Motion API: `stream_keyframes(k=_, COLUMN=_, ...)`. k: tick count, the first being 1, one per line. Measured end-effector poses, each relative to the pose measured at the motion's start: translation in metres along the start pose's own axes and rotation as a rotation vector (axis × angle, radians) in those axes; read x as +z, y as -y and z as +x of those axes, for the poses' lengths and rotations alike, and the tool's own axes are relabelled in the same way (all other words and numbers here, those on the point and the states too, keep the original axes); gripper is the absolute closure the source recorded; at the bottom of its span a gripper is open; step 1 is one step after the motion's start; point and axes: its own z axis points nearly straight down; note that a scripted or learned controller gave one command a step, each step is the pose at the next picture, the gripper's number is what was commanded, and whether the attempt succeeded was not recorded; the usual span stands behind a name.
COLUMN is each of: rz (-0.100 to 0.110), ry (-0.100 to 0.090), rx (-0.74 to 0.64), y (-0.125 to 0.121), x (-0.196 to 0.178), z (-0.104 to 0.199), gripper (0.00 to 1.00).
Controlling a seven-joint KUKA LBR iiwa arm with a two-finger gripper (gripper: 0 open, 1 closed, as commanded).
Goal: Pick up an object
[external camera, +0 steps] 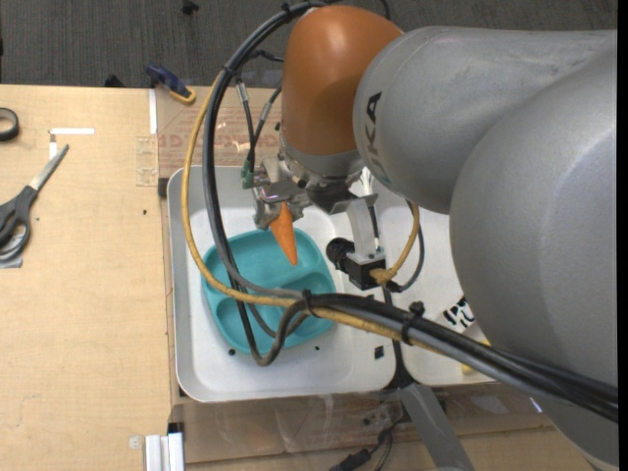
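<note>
My gripper (278, 207) hangs over the back part of the left white bin (191, 361), beneath the orange wrist band. An orange carrot-shaped object (286, 237) points down from between its fingers, tip just above a teal divided dish (257, 292). The fingers are shut on the carrot's thick top end. The teal dish lies in the middle of the left bin, partly crossed by yellow and black cables (294, 307) from the arm. The arm's bulk hides most of the right bin (444, 314).
On the wooden bench to the left lie scissors (26, 207) and a tape roll (6, 124). A blue clamp (171, 82) sits behind the bins. The looping cables sag low over the dish and the bin's front.
</note>
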Motion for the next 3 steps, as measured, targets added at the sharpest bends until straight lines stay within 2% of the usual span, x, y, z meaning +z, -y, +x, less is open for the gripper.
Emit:
stream_keyframes(k=1, rz=0.002, ry=0.001, rx=0.334, y=0.019, x=-0.028, z=0.005, gripper=1.0)
stream_keyframes(k=2, rz=0.002, ry=0.001, rx=0.228, y=0.051, x=-0.109, z=0.043, gripper=1.0)
stream_keyframes(k=3, rz=0.006, ry=0.002, rx=0.509, y=0.095, x=-0.021, z=0.052, gripper=1.0)
